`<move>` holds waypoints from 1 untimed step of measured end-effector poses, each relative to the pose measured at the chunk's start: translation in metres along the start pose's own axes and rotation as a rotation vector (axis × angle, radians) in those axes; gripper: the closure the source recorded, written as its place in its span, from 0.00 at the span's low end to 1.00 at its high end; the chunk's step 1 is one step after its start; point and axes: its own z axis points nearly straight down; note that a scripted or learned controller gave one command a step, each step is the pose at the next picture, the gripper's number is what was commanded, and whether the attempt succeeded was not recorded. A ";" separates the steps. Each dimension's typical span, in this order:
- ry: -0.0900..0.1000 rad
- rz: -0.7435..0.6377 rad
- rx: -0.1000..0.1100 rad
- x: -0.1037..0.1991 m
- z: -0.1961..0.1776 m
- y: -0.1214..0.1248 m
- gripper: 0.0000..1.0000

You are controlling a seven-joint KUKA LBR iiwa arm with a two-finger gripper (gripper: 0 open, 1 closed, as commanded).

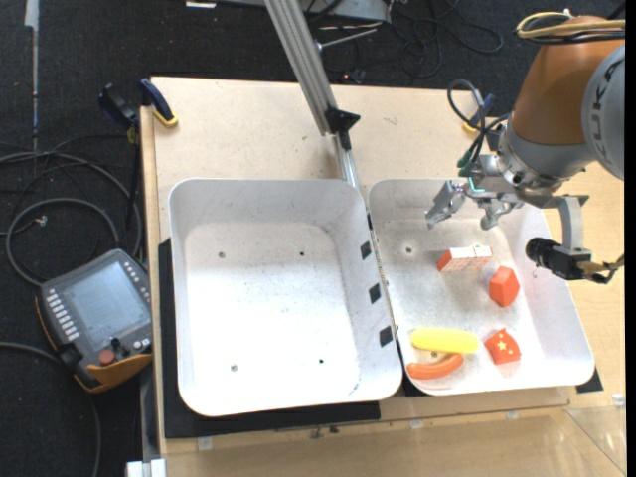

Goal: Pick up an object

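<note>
Red-white block (pixel 465 258) | long axis left-right, lying flat | hand (pixel 465 208) spread above, empty

The grey arm with its orange band (pixel 566 97) is cut off by the picture's right edge, so its upper links go unseen, and the arm covers the far right corner of the right-hand shallow white bin (pixel 556 361). The flat orange curved piece (pixel 434 368) lies partly under the yellow banana-shaped piece (pixel 444 341), which hides its upper side, while the print on the small white and orange box (pixel 465 258) is too small to read. At the left, the grey handheld control pad with orange trim (pixel 97 316) shows a screen too blurred to make out
</note>
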 end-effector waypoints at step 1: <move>-0.001 0.001 -0.004 0.000 -0.003 0.001 0.00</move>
